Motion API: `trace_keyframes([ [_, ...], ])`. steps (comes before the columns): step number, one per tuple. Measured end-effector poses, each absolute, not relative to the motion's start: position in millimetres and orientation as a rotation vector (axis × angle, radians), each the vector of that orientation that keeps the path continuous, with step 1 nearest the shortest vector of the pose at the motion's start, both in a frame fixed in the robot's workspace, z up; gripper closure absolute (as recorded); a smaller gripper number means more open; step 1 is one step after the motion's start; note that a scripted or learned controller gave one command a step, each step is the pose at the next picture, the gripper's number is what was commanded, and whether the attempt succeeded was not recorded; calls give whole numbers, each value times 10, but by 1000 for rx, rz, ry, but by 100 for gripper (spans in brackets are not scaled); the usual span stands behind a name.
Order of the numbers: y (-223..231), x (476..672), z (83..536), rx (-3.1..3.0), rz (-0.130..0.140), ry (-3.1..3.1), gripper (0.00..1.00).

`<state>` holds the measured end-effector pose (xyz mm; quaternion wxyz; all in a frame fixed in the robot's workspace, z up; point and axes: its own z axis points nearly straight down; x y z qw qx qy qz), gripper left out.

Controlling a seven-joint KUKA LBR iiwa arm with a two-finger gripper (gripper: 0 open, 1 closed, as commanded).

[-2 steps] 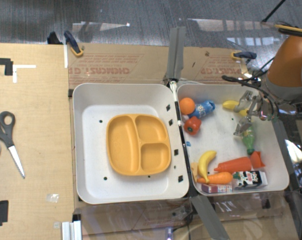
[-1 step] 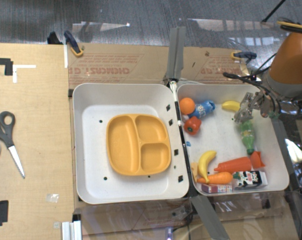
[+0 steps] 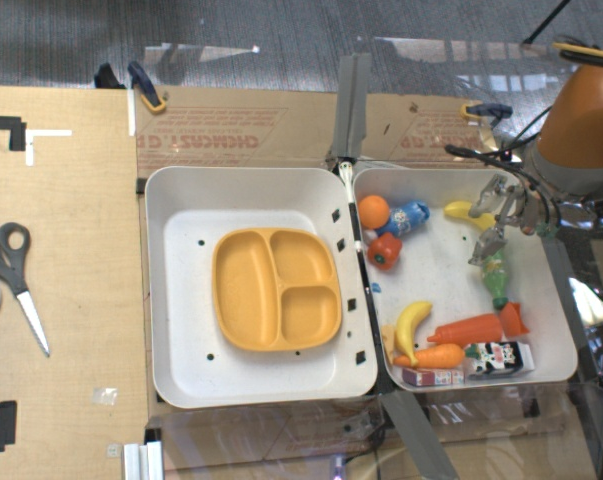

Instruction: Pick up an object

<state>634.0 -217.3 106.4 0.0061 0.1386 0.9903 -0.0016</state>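
My gripper (image 3: 485, 230) hangs over the upper right part of the right bin (image 3: 556, 298), fingers apart and nothing between them. A small yellow piece (image 3: 460, 211) lies just left of it. Just below it lies a green bottle-like toy (image 3: 496, 281). Further left are an orange ball (image 3: 373, 211), a blue toy (image 3: 411, 217) and a red tomato-like toy (image 3: 383, 251). Along the bin's front lie a banana (image 3: 410, 328), two carrots (image 3: 471, 328) (image 3: 439, 356) and a small milk carton (image 3: 499, 358).
The left bin (image 3: 171, 298) holds a yellow divided plate (image 3: 277, 288). Scissors (image 3: 19, 278) lie on the wooden board at the far left. Cardboard and clamps (image 3: 146, 86) line the back edge behind both bins.
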Motion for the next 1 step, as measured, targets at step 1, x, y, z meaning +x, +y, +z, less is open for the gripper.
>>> trace_keyframes([
  [1,-2173,6358,1176,430,-8,3093,100],
])
